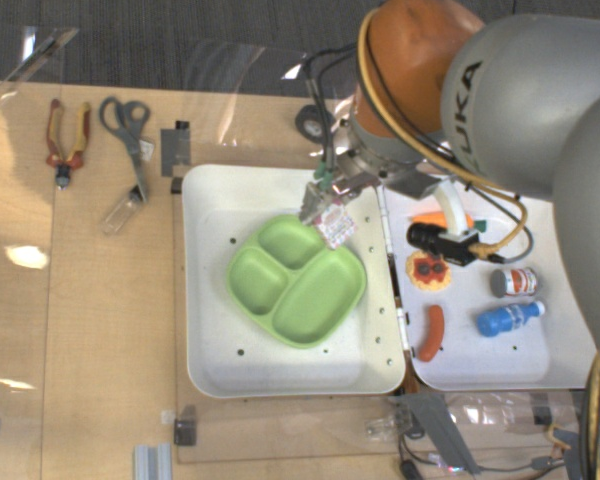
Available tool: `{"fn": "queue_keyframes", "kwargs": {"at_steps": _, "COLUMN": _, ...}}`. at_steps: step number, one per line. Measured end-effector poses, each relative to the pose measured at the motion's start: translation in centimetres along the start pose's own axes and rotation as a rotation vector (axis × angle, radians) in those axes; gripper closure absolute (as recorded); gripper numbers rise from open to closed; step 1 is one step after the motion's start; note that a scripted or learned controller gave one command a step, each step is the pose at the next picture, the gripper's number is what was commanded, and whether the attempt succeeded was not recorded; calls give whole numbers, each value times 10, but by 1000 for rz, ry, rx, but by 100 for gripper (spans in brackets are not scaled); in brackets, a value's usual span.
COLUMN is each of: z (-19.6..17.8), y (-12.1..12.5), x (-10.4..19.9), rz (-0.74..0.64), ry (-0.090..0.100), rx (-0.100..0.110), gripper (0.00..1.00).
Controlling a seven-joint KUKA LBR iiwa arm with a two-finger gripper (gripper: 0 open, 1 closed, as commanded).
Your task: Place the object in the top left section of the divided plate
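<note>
Hand [325, 200] over plate [298, 280] upper edge, gripping crinkly clear packet [335, 224]; plate in left bin [210, 298].

The big grey arm [540, 98] reaches in from the right, and its gripper [325, 203] points down near the frame's middle.

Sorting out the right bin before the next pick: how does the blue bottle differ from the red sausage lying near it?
The blue bottle is blue with a white cap end; the red sausage is plain red-orange. The bottle lies nearly crosswise in the right bin, while the sausage lies almost lengthwise, close to the bin's left wall. The bottle looks thicker, the sausage slimmer. Both lie flat on the bin floor, untouched.
</note>
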State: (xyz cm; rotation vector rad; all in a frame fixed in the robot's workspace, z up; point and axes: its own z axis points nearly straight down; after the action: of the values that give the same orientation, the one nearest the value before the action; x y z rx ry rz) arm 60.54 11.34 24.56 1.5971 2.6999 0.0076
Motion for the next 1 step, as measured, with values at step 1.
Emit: {"fn": "queue_keyframes", "kwargs": {"at_steps": 1, "z": 2, "y": 4, "x": 75, "rz": 97, "ry": 1, "rx": 2, "gripper": 100}}
